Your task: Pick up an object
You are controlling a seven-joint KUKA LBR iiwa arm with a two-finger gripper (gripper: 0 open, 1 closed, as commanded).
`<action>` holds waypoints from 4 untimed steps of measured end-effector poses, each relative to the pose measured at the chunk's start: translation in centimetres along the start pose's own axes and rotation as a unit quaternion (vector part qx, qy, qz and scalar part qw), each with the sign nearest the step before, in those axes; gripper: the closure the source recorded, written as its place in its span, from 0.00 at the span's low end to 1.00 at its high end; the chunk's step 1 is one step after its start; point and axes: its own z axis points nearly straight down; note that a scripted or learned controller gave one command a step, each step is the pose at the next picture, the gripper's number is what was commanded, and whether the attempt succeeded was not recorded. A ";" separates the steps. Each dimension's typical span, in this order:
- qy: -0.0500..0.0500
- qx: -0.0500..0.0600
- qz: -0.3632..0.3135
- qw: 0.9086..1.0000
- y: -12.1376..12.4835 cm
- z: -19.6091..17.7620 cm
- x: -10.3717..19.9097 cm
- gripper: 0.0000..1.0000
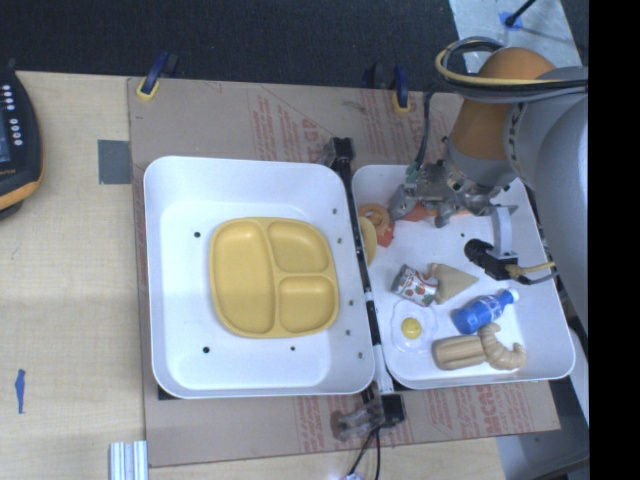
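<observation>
Left bin (180, 218): white. 
Divided plate (275, 276): plain yellow. 
Right bin (535, 313): white. 
Bottle (483, 311): blue, white cap. 
Toy egg (411, 328): white, yellow yolk. 
Bread roll (458, 351) and croissant (505, 350): tan. 
Wedge (453, 280): tan. 
Crumpled packet (415, 285): red, white and dark print. 
Arm (500, 98): grey, orange band. 
Cardboard sheet (250, 118): brown, faded red lettering. 
Surface (60, 268): pale wood grain, with a grey tape square (113, 160).

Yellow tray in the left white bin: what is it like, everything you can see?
The yellow tray looks like smooth moulded plastic, a rounded rectangle with three compartments: one long at its left, two smaller at its right. It lies flat, open side up, slightly turned, mid-floor in the left bin, touching only that floor.
</observation>
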 end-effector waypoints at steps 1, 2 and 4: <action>-0.001 -0.005 -0.001 1.000 0.1 -1.6 1.1 0.00; -0.001 -0.005 -0.002 1.000 0.2 -2.7 1.0 1.00; -0.002 -0.006 -0.003 1.000 0.2 -3.7 0.9 1.00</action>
